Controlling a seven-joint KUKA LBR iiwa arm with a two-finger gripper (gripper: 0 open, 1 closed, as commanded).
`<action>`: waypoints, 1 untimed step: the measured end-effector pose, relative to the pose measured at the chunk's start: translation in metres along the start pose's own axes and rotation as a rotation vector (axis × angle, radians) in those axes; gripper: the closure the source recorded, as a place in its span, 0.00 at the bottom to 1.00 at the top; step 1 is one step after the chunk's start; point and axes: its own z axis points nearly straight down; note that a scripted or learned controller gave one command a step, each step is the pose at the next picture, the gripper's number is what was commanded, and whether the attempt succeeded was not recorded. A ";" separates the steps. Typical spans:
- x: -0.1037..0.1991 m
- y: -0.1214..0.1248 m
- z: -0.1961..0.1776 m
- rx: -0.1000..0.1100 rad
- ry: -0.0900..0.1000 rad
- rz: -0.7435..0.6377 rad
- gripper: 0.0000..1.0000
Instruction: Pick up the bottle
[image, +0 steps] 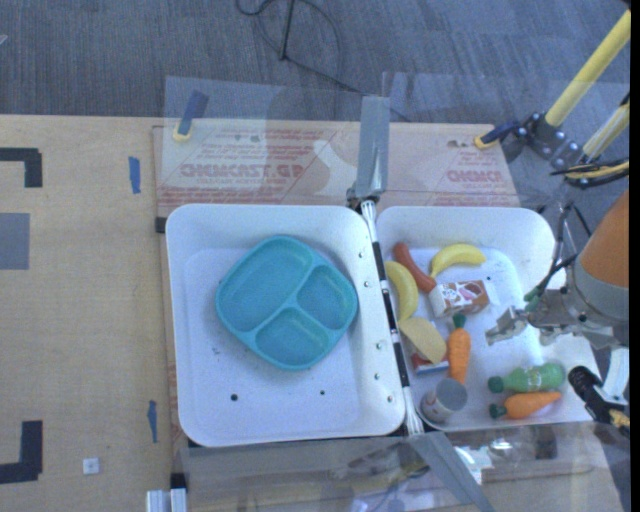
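the left white bin (190, 300) holds a turquoise plastic divided plate (287, 301). in the right white bin (535, 232), the grey metal gripper (503, 328) hangs released – the small green plastic bottle (527, 379) lies near, below it, untouched.

My surface (80, 300) is pale wood, marked with black corner brackets (25, 165) at its left edge and short strips of blue tape (134, 174); a grey square patch (12, 240) lies between the brackets; beyond the far edge runs dark grey carpet (120, 50), crossed by a thin black cable (290, 35); a printed cardboard sheet (260, 170) lies flat under clear film at the back; yellow poles (595, 65) slant in at the upper right; the light is even and soft.
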 end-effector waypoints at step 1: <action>-0.027 -0.020 0.033 -0.005 0.011 -0.112 0.00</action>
